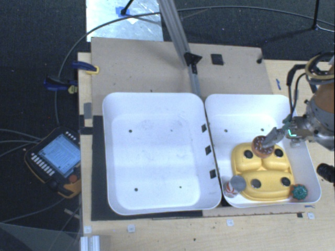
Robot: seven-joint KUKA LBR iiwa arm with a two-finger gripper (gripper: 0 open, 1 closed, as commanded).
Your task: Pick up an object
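presently the gripper (264, 144) sits low over the right bin (246, 106), reaching in from the right, its tip at a small brown round object (259, 146) that rests on top of a big yellow moulded piece (261, 174). whether the tool is open, closed or gripping anything cannot be told from this view; tip and brown object overlap. judgement: the step in hand is the close-and-lift on the brown object. to do it well, the tool should be centred on the object before closing, close fully, then rise straight up so the object does not roll off the rounded yellow top. the yellow piece is wide and humped, likely a poor grasp for a two-finger tool, so the small item is the better target. other things: a grey-topped small object (234, 184) lies at the yellow piece's lower left corner, touching or just beside it, and a teal ball (299, 192) sits at its lower right, near the bin wall. both are well clear of the tool. the left bin (152, 103) is next door. risk: a downward push could tilt the yellow piece and spill the target.
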